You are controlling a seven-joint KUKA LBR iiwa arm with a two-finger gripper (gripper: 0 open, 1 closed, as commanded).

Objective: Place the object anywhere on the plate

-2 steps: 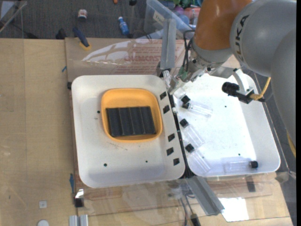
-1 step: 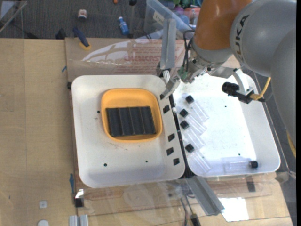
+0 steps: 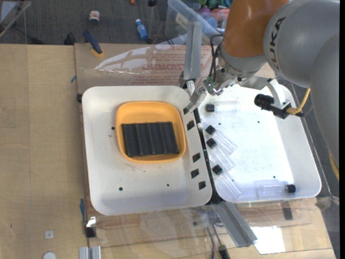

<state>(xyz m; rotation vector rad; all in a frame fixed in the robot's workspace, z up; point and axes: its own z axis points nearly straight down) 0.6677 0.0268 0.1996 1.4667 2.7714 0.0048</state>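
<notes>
A yellow-orange plate [image 3: 146, 108] sits in the left bin [image 3: 102, 161]. A dark grey ribbed rectangular block [image 3: 150, 139] lies flat on the plate, covering most of its floor. My gripper [image 3: 207, 88] hangs under the orange-banded wrist, above the divide between the two bins at their far end. It is up and to the right of the plate and apart from the block. The wrist hides most of it, and I see nothing held in it.
The right bin [image 3: 302, 161] holds a few clear plastic pieces [image 3: 225, 151] and a small black item [image 3: 291, 188] near its front right corner. Black clips [image 3: 211, 143] line the edge between the bins. A tub of clutter [image 3: 199, 1] stands behind the bench.
</notes>
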